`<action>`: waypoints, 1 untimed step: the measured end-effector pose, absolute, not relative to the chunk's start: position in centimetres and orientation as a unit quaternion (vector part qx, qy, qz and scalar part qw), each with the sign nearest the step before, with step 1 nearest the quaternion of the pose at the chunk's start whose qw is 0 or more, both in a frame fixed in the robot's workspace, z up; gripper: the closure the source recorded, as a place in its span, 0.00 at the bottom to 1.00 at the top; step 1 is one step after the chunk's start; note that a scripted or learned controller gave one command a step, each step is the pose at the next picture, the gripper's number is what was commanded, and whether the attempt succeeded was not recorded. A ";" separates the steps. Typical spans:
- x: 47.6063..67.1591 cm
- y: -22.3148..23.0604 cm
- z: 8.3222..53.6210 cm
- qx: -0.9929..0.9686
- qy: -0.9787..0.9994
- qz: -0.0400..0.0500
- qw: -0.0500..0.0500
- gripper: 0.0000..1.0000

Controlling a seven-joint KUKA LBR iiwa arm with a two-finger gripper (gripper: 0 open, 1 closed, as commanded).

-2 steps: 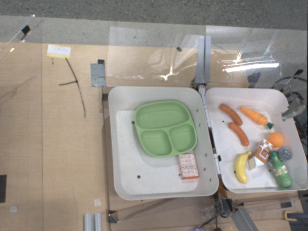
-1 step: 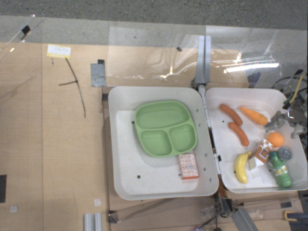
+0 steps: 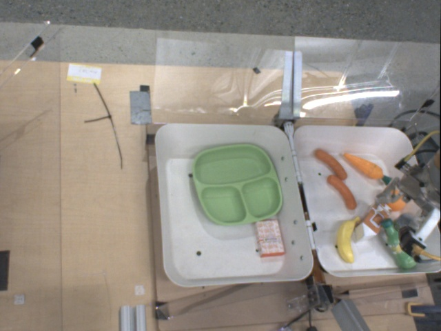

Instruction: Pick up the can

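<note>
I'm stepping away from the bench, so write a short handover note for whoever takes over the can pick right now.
Gripper: low over the right bin's right side, among the clutter; whether its fingers are open or shut can't be made out.
Can: I cannot pick one out for certain; nothing can-shaped is clear in either bin. It may be hidden under the arm.
Right bin: two sausages, a carrot, a banana, a green bottle-like item.
Left bin: green divided plate, small box.
Done: nothing visibly lifted.
Left: find the can, grasp it, lift it.
</note>
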State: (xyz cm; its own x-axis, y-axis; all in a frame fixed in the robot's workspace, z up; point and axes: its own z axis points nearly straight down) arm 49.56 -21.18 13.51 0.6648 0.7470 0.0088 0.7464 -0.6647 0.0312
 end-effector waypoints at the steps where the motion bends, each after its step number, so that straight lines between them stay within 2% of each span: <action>1: 51.4 -16.7 12.3 0.948 0.316 0.027 0.032 0.00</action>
